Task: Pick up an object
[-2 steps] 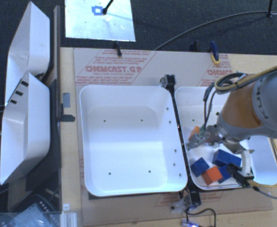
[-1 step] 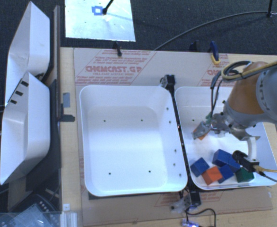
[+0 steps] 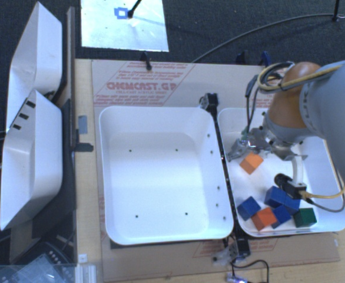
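1. Table (image 3: 131,78): carries two white bins side by side, the left bin (image 3: 155,181) and the right bin (image 3: 322,158). Their inner walls touch along the centre line.

2. Arm (image 3: 331,99): enters from the right edge of the view and bends down over the right bin. The orange band (image 3: 290,102) sits above the wrist.

3. Gripper (image 3: 244,147): positioned over the upper left part of the right bin, close to the dividing wall. Whether it is released or clenched cannot be told from this view, as the metal parts overlap.

4. Upper orange block (image 3: 251,163): located in the right bin, just below the gripper and tilted relative to the bin walls. It cannot be told whether it touches the gripper or rests on the bin floor.

5. Remaining blocks: grouped along the lower edge of the right bin, well apart from the gripper.
   - Left blue block (image 3: 248,207): nearest the dividing wall.
   - Lower orange block (image 3: 265,218): just beside the left blue block, on its right.
   - Upper blue block (image 3: 280,197) and lower blue block (image 3: 283,215): touching one another, right of the lower orange block.
   - Green block (image 3: 305,217): furthest right, beside the lower blue block.
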Robot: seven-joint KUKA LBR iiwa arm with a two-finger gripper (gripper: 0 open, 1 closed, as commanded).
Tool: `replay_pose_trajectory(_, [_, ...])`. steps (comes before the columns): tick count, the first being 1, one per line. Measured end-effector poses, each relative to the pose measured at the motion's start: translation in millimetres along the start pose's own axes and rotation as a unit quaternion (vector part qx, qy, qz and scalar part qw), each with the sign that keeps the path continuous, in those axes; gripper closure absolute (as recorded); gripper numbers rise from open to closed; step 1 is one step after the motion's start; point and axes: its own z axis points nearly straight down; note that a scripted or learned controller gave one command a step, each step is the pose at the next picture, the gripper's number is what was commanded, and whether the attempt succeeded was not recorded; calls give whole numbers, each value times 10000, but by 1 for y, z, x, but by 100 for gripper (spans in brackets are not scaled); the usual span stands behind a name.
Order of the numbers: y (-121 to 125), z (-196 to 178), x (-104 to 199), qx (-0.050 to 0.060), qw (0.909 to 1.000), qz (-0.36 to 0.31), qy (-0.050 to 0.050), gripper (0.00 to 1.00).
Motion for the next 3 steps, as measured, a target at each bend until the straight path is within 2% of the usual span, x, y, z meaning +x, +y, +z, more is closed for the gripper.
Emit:
replay_pose_trajectory(1, [-12, 0, 1, 10, 10000, 17, 0, 0])
replay_pose_trajectory(2, [-11, -11, 1, -8, 10000, 16, -4, 100])
replay_pose_trajectory(3, [54, -136, 50, -43, 10000, -9, 3, 100])
